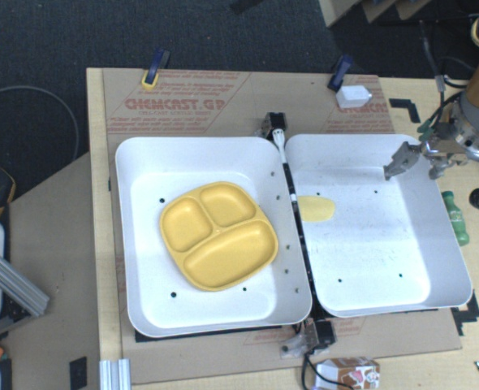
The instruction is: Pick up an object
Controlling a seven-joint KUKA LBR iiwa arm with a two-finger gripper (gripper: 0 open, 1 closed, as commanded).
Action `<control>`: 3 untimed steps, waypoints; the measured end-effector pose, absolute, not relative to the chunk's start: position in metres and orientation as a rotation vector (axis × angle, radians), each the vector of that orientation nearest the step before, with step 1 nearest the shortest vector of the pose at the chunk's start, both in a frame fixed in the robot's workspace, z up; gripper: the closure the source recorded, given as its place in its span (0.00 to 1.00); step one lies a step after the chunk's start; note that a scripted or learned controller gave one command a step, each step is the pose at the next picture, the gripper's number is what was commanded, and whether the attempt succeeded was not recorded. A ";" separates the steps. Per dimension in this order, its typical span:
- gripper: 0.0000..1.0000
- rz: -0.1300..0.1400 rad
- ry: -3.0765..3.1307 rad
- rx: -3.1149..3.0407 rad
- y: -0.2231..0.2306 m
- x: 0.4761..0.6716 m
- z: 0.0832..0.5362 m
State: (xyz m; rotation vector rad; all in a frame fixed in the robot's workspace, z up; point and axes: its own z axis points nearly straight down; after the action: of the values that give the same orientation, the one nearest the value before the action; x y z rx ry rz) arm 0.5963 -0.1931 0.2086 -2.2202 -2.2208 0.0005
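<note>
Left white plastic bin (134, 242) holds a yellow three-compartment plastic tray (217, 234): likely light, stiff, slick (best taken at its raised rim). Right white bin (434, 275) holds a small flat pale-yellow piece (316, 209) near its left wall, hard to pinch. Gripper (418, 158) hangs over the far-right corner, fingers apart, holding nothing. Cardboard bench (223, 96), dark floor around.

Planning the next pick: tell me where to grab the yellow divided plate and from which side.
Grip the yellow divided plate by its raised outer rim, coming straight down from above. It lies flat in the left bin, so only the rim or a divider ridge gives the pincer an edge to close on.
</note>
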 end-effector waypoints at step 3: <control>1.00 -0.003 -2.229 -2.224 -0.130 0.492 0.470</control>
State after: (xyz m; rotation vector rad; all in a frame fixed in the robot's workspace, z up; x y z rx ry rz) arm 0.4925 -0.1299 0.4704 -2.2240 -2.2285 -0.0030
